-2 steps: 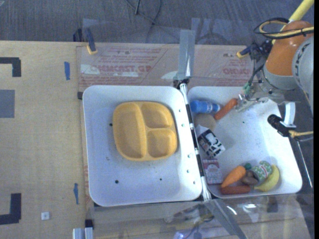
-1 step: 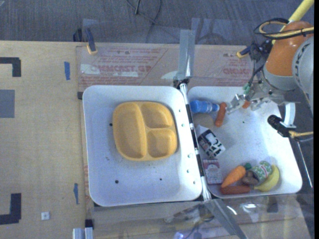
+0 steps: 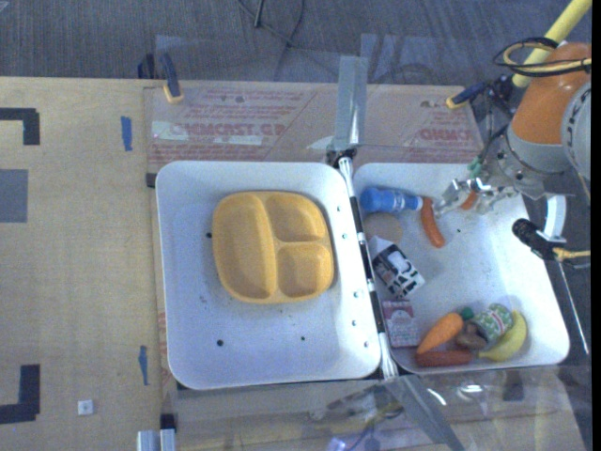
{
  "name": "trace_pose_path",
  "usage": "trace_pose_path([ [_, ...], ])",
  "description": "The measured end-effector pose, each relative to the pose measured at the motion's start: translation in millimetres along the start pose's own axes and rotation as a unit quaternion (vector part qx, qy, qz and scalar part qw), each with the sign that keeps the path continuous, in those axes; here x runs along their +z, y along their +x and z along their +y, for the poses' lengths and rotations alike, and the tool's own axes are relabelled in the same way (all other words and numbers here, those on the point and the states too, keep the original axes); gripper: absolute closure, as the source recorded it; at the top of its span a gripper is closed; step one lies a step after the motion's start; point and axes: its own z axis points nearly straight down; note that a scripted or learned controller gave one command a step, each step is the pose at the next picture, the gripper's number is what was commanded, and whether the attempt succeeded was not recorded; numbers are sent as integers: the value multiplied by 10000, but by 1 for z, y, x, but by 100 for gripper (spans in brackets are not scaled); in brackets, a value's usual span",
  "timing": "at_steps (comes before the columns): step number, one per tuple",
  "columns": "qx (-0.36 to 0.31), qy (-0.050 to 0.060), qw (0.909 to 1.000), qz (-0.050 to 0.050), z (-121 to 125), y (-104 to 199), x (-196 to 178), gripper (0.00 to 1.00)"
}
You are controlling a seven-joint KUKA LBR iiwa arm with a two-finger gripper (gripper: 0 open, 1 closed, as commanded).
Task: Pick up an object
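**Gripper poised over the sausage in the right-hand bin**

Down at the near edge, a heap of toy food sits jammed into the front corner of the right white bin (image 3: 549, 341) — an orange plastic carrot (image 3: 439, 331), a red-brown sausage-shaped piece (image 3: 443, 356) under it, a yellow plastic banana (image 3: 510, 339) and a small green-and-red printed packet (image 3: 491, 322) wedged between. They overlap, so that cluster looks like the awkward pick. Beside it, against the bin's dividing wall, a small red-and-white carton (image 3: 401, 324) and a black-and-white printed pouch (image 3: 396, 271).

Further back, a blue plastic bottle with a white cap (image 3: 390, 199) lies on its side, and just right of it an orange-red toy hot dog (image 3: 432, 224) lies alone — the likely target, I'd judge, since it has free space on both sides.

The grey metal two-finger gripper (image 3: 462, 195) hangs just beside the hot dog's upper end, holding nothing; its fingers appear spread, though they're small and glinting, so I can't tell for certain.

Over in the left white bin (image 3: 178, 280), a yellow three-compartment plastic plate (image 3: 272, 245) sits flat in the middle, well apart from the action.
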Motion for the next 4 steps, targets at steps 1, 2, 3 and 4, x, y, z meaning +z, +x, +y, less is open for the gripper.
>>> trace_pose_path([
  [1, -19, -72, 9999, -101, 2, -3, -9, 100],
  [2, -1352, -83, 9907, -135, -14, -10, 1, 100],
  [3, 379, -91, 9992, -126, 0, 12, -31, 100],
  [4, 285, -84, 9995, -122, 2, 39, -119, 100],
])
